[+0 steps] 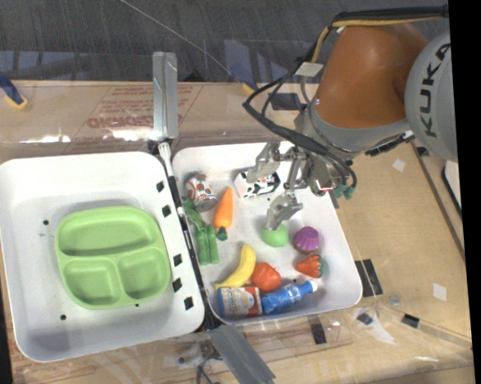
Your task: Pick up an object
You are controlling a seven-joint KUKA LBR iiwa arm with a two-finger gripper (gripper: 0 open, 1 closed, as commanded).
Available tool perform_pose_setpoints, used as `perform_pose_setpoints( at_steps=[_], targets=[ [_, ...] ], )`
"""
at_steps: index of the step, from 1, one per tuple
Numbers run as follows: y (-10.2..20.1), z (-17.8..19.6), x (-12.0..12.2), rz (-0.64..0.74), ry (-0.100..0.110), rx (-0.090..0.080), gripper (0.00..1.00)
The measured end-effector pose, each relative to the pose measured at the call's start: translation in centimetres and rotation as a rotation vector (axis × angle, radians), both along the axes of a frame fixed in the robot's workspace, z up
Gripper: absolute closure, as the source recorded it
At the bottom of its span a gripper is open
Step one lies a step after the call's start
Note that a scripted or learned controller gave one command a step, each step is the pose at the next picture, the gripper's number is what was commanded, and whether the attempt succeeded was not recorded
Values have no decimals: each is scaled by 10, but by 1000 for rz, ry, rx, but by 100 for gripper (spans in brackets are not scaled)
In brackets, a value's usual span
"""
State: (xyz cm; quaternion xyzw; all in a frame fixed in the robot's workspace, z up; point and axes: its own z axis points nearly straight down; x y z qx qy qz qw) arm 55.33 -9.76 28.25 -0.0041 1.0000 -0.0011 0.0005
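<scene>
Green toy piece [276,235], at two o'clock from the banana [241,265] in the right bin [343,245]: probably light, hard, slippery plastic; best pinched across its middle. Gripper [281,211] just above, finger state unclear.

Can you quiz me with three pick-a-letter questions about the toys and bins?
1. Where is the green tray?
A. Left bin
B. Right bin
C. On the floor

2. What colour is the banana?
A. Blue
B. Yellow
C. Pink

3. What is the pincer doing?
A. Lifting the tray
B. Hanging over the green toy
C. Resting outside the bins

Answers: 1 A, the tray lies in the left bin. 2 B, it is plainly yellow. 3 B, it sits just above the green toy in the right bin.
</scene>
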Motion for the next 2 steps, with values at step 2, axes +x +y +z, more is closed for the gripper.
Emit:
perform_pose_setpoints(
  at_steps=[2],
  targets=[
    [7,-182,24,291,-13,0,0]
  ],
)
